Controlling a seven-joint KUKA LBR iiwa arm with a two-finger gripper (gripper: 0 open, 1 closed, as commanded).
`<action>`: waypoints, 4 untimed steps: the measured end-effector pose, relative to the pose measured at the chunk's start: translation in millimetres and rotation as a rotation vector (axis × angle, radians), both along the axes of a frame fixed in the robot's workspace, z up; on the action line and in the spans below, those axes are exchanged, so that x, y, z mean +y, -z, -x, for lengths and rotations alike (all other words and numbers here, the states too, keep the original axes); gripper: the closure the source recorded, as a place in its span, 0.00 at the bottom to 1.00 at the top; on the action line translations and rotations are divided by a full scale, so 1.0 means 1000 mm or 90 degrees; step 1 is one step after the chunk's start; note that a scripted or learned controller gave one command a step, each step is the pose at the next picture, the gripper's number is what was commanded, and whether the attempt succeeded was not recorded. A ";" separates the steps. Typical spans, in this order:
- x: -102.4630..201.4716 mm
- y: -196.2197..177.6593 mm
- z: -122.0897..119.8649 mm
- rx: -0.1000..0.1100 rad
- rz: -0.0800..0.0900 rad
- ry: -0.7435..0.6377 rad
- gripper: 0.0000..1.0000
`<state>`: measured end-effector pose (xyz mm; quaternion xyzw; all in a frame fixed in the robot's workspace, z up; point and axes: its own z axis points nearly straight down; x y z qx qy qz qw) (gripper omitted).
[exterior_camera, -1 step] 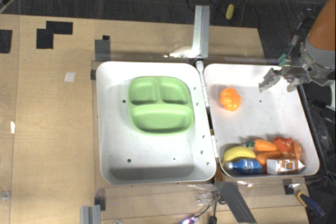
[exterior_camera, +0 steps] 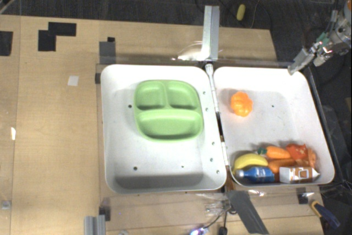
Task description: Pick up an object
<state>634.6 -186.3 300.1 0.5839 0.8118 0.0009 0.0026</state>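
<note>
Jaws can't really be made out on the gripper (exterior_camera: 300, 62), which is being held just past the right bin's (exterior_camera: 275, 104) far right corner. An orange pepper (exterior_camera: 241, 103) is being left sitting alone mid-bin, well apart from it.

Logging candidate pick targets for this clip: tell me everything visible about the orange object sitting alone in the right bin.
The orange object is small, rounded and slightly lumpy, bright orange with a glossy, plastic look, like toy fruit; its exact kind is unclear. It rests on the floor of the right bin, in the upper left part, near the divider between bins. Nothing touches it, and it lies apart from the cluster of items along the bin's bottom edge.
</note>
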 end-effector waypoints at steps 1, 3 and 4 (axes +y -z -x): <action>0.044 0.150 0.025 0.003 -0.001 0.008 0.00; 0.059 0.103 -0.036 0.000 0.000 -0.086 0.00; 0.093 0.142 -0.036 0.001 -0.001 -0.114 0.00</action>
